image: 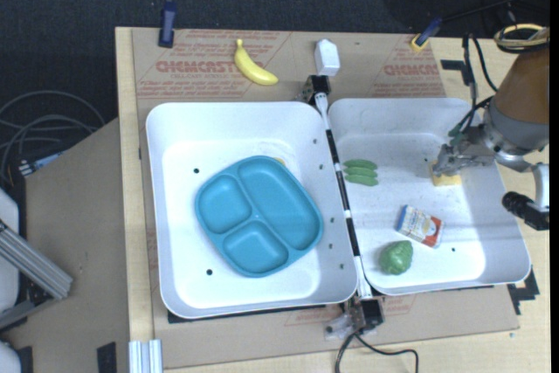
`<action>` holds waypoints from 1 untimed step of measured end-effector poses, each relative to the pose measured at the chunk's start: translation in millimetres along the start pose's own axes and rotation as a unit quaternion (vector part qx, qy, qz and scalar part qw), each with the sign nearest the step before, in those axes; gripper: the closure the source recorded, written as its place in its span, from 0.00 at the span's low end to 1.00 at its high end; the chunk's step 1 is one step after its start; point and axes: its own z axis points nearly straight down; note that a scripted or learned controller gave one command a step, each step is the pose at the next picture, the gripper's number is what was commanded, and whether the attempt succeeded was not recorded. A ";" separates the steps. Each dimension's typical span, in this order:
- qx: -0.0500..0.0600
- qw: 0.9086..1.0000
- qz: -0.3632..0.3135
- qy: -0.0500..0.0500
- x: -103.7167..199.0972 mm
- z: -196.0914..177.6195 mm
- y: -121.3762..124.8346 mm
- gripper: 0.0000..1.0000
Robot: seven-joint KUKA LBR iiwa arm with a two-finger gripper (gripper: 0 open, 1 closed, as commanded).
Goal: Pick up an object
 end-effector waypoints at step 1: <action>0.003 1.000 0.001 0.001 0.0 3.0 -2.1 0.00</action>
